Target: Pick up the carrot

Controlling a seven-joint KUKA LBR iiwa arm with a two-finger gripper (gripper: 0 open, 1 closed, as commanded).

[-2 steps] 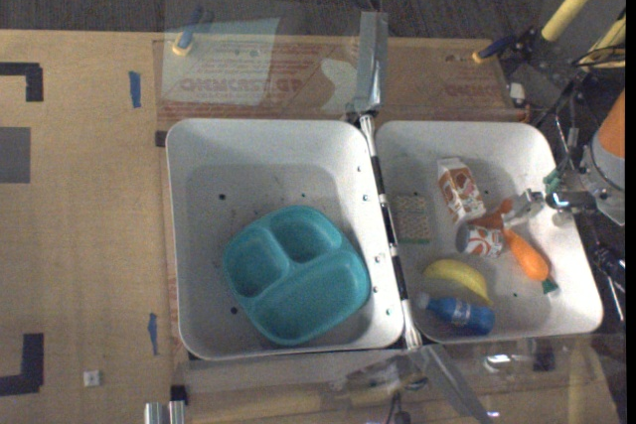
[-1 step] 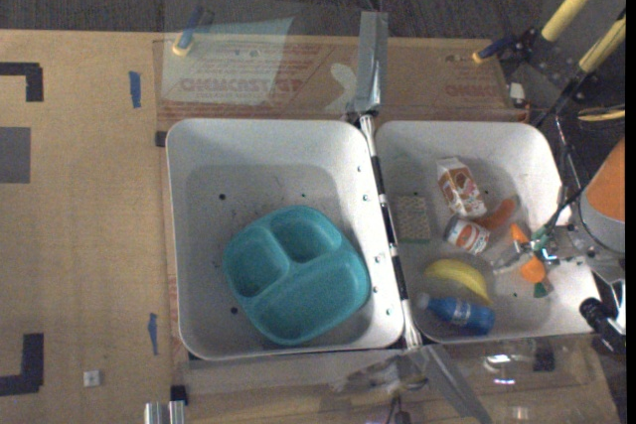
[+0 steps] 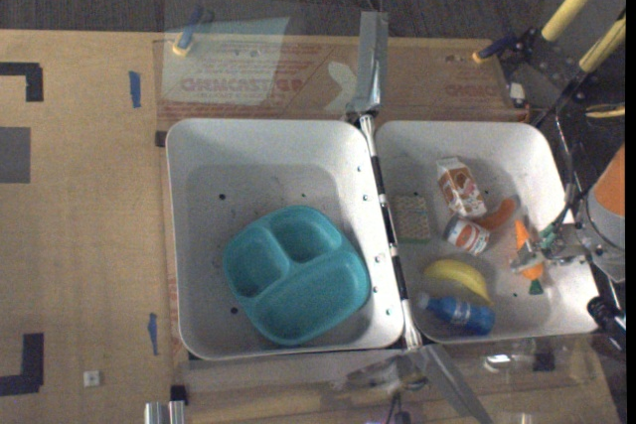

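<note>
The carrot [image 3: 522, 234] is a small orange piece with a green end, lying near the right wall of the right bin [image 3: 497, 142]. My gripper [image 3: 542, 251] is low over the carrot's middle, reaching in from the right. It hides part of the carrot, so orange shows on either side of it. I cannot make out whether the carrot is lifted off the bin floor.
Sharing the right bin are a juice carton [image 3: 460, 189], a reddish sausage [image 3: 500, 212], a can [image 3: 465, 235], a banana [image 3: 458, 277], a blue bottle [image 3: 457, 313] and a small speckled pad [image 3: 412, 216]. The left bin [image 3: 199, 154] holds a teal divided plate [image 3: 295, 273].
</note>
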